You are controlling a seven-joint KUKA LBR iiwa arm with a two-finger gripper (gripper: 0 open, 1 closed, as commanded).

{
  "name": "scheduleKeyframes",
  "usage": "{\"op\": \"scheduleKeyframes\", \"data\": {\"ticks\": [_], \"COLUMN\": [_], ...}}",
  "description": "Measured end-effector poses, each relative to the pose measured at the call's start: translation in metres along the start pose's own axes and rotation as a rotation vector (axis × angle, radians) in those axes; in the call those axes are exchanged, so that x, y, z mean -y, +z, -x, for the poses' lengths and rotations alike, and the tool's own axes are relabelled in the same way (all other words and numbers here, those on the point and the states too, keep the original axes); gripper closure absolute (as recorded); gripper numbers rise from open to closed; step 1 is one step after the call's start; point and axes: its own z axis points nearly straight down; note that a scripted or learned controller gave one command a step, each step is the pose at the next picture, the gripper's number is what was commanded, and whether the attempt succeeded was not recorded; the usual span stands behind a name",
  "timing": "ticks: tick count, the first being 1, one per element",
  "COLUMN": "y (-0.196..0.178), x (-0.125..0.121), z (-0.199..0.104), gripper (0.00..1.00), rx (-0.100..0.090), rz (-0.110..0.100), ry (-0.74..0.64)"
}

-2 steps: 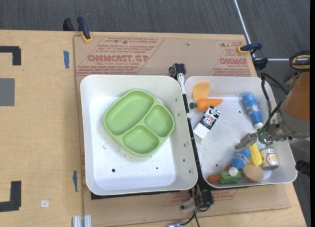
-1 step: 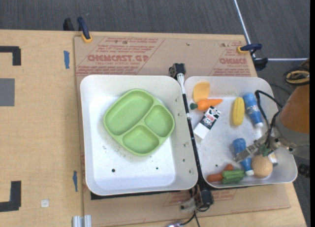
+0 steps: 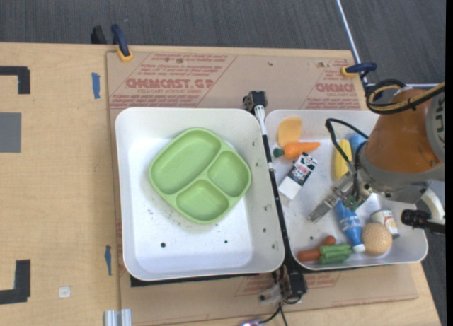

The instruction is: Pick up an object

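My gripper hangs low over the middle of the right bin, under the grey arm and its orange band. A blue tube lies just right of the gripper tip, touching or nearly touching it. Close by are a white and black box, a beige egg, a yellow banana and a small carrot. I see nothing held in the gripper.
The left bin holds a green divided plate. An orange-yellow piece lies at the right bin's back, and a green and red vegetable at its front. A small white bottle sits by the egg.
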Motion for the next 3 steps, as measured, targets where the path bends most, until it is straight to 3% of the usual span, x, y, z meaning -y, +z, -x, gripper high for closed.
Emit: {"op": "scheduleKeyframes", "data": {"ticks": [1,2,3], "y": [0.000,-0.012,-0.022], "x": [0.012,0.010,0.009], "z": [-0.036,-0.035,-0.034], "gripper": [0.00,1.00,1.00], "rx": [-0.001,0.005,0.009], "rz": [-0.001,0.003,0.006], "ry": [-0.371,-0.368,-0.367]}}
